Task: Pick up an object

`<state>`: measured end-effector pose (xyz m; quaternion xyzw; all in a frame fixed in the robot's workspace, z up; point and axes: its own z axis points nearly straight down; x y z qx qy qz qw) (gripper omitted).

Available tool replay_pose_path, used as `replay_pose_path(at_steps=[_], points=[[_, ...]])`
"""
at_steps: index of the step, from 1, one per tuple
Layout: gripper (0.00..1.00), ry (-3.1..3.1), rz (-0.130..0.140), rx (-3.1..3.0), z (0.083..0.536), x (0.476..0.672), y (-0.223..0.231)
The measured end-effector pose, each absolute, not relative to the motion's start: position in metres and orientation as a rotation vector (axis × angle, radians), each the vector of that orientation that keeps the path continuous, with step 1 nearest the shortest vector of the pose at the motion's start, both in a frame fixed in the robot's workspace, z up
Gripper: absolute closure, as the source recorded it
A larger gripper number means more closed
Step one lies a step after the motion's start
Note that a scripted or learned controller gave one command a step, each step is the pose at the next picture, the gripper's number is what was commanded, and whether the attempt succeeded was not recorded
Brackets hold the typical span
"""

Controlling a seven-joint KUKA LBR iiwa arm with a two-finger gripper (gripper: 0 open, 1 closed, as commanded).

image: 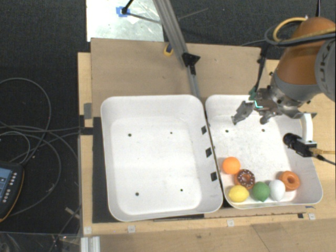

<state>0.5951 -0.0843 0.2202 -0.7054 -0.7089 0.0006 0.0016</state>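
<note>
- While the gripper hovers over the right bin's far end, fingers apart and holding nothing, the toys lie toward its near edge.
- Nearest: the orange ball.

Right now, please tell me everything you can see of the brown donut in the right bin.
The donut is a small ring, dark brown with pale speckles like sprinkles and a small centre hole. It looks like a toy. It lies flat on the right bin's floor near the front, touching the orange ball; it sits close to the yellow and green balls.
</note>
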Motion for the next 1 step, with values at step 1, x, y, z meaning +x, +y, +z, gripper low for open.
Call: replay_pose_path(at_steps=[1], points=[[0.00,-2.225,-0.002,-2.218,0.2224,0.5959,-0.0846]])
